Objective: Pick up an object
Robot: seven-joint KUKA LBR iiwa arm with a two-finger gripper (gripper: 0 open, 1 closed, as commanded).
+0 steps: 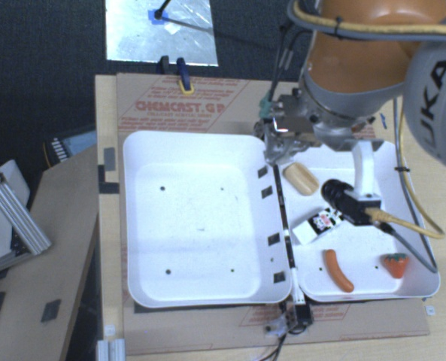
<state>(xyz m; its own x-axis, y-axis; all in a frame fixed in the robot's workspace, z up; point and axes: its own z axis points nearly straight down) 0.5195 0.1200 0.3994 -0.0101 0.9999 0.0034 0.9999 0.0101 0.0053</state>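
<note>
The arm (373, 28) is seen reaching in from the view's right. The jaws are found low over the far corner of the right bin (367, 275), close to the ridge where it meets the left bin (144, 201). Whether the jaws are apart or together cannot be told from this angle.

Four objects are recorded in the right bin, all on the near side of the jaws. A tan oblong block (300, 178) is located just beside the jaws, slightly toward the view's right, lying flat and at a slant. Contact between it and the jaws cannot be confirmed. A white card (318, 224), printed in black and pink, is noted farther from the jaws in the same direction, lying flat near the ridge. An orange sausage-shaped toy (338, 269) is placed well apart from the jaws, near the bin's front wall. A red toy fruit (395, 264) with a green top is observed farthest from the jaws, toward the front right corner.

A cardboard sheet (181, 105) with red lettering is laid under both bins on the desk (72, 201). Beyond the jaws and to the view's left, a blue clamp (183, 75) is fixed at the sheet's far edge, in front of a foil sheet (162, 21).
</note>
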